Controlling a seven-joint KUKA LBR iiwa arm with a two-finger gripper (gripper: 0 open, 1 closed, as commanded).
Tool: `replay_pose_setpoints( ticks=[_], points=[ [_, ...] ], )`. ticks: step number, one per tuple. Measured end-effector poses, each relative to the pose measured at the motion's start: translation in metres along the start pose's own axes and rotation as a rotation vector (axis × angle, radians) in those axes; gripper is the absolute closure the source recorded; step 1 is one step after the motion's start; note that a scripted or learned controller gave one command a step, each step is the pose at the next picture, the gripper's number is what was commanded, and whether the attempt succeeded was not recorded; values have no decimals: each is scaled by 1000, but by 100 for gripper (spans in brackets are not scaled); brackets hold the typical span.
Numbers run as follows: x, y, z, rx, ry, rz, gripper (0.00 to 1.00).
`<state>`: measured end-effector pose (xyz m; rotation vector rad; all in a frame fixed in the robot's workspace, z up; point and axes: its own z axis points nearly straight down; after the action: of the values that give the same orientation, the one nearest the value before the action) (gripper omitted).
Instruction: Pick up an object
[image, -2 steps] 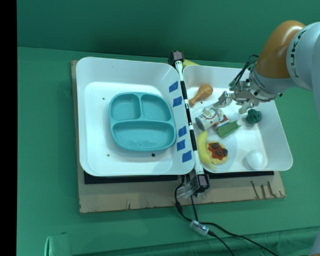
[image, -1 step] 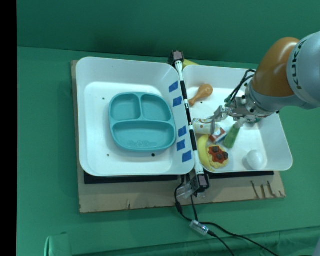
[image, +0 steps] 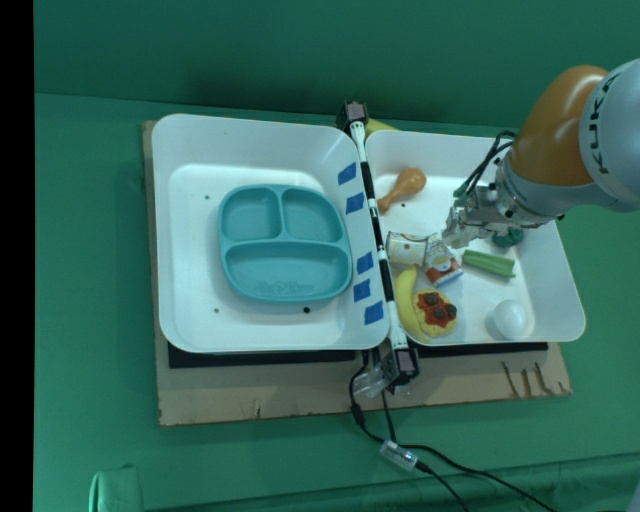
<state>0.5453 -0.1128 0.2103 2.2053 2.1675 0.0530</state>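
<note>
White right bin (image: 560, 290): drumstick (image: 402, 186) near its back-left corner; carton (image: 441, 267), banana (image: 405, 305), pizza (image: 437, 311) along the left-front; green stick (image: 488, 263); egg (image: 509, 319) at the front edge. Claw (image: 458, 230) above mid-bin, grip state unclear. Left bin (image: 180, 160): teal plate (image: 285, 243).

Even, fairly bright light falls from above, with a green cast from the cloth covering the tabletop (image: 90, 250). The white left bin (image: 195, 300) reads clean, not blown out; around it shadows are soft and thin, darkest under its near edge. The picture is slightly soft, and small items right of that bin lose fine detail.
</note>
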Motion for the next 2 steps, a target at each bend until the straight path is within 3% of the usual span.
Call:
replay_pose_setpoints(
  ticks=[1,2],
  points=[
    [0,0,0,0,0,0,0],
    [-2,-3,12,7,-3,-3,0]
  ],
)
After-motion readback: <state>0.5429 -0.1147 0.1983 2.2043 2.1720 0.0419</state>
